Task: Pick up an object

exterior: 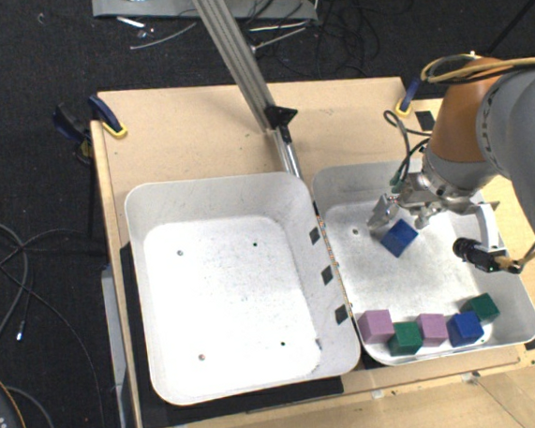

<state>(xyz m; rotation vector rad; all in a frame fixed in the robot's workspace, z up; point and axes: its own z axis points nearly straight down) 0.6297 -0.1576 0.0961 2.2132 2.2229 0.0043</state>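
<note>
Blue cube sits pinched in the gripper, tilted, and looks lifted off the right bin floor near its back edge. Picking up seems mostly done. Five more cubes wait along the bin's front edge.

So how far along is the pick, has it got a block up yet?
Looks mostly done: the gripper has a blue block between its fingers in the right bin, and the block seems to hang tilted above the floor, though the height is hard to judge. Five blocks sit along the near wall, among them a purple block. Left: lifting clear.
</note>
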